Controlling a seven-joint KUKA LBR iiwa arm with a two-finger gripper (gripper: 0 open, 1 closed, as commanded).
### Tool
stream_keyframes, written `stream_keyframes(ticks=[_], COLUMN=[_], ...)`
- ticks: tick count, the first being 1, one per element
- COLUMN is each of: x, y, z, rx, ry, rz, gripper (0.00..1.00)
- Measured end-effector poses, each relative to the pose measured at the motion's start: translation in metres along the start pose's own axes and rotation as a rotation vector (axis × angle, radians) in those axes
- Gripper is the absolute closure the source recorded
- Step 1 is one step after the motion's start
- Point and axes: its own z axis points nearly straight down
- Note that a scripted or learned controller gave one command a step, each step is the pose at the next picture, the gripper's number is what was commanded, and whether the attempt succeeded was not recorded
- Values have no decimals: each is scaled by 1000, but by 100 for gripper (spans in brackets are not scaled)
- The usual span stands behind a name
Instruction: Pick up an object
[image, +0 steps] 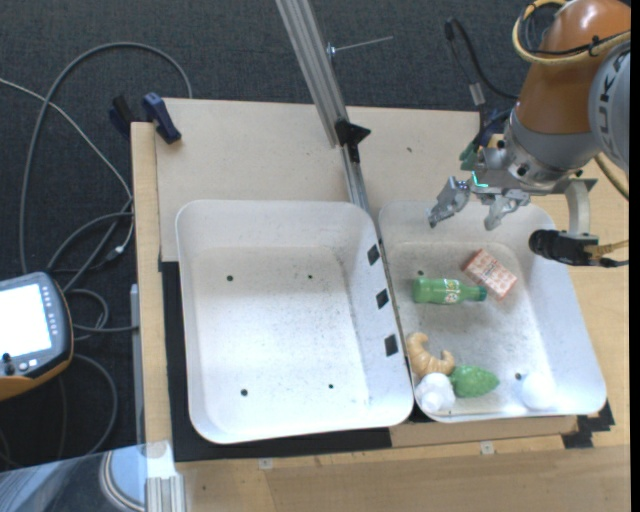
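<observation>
Dark carpet and loose cables surround my bench, where two shallow white bins sit side by side on a pale board. From the camera view, the left bin (270, 320) holds nothing I can pick; everything lies in the right bin (570, 330).

My gripper (475, 203) hangs over that bin's far edge with its fingers spread apart and nothing between them. The candidates: a green bottle (448, 291) lying on its side near the bin's middle, a pink box (490, 273) just beside it toward the far right, and a cluster at the near left corner — a tan pastry-shaped piece (428, 352), a white round thing (436, 392) and a green lump (473, 381), all touching or nearly so.

I would go for the bottle: it lies apart from the walls. I judge the best approach is to come straight down with the fingers across its narrow width, not along its length, and keep clear of the box.

Its label is too small to read; the box's print likewise.
</observation>
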Motion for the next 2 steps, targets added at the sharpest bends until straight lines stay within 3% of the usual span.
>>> stream_keyframes(ticks=[1, 2], x=[0, 8], y=[1, 7], z=[-3, 48], rx=[-6, -1], ry=[-1, -1], rz=[0, -1], gripper=[0, 0])
